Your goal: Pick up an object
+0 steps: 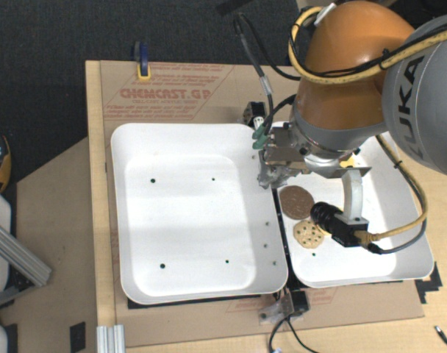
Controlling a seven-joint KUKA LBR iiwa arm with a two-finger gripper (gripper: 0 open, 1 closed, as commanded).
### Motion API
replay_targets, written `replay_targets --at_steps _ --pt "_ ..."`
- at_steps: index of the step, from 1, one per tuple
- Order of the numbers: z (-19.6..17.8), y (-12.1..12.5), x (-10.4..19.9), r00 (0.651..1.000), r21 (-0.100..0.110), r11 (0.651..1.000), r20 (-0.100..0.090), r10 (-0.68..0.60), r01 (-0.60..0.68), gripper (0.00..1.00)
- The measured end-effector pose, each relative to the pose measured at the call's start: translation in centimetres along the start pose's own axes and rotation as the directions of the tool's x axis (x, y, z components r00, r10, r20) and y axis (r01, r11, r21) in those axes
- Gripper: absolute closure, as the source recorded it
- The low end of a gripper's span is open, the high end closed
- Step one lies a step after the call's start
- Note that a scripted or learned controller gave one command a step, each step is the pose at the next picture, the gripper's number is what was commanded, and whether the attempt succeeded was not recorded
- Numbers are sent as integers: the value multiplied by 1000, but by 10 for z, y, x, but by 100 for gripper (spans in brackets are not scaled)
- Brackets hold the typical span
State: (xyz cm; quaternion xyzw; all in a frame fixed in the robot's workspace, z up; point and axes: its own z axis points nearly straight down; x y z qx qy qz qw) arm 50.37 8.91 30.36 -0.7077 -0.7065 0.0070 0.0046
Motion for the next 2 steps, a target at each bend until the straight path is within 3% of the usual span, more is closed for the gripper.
replay_targets --at_steps 1,2 --pt "-144 -27 52 1000 -33 999 -10 -9 9 100" --pt "-148 -26 -56 1000 -22 1000 -1 10 -10 100"
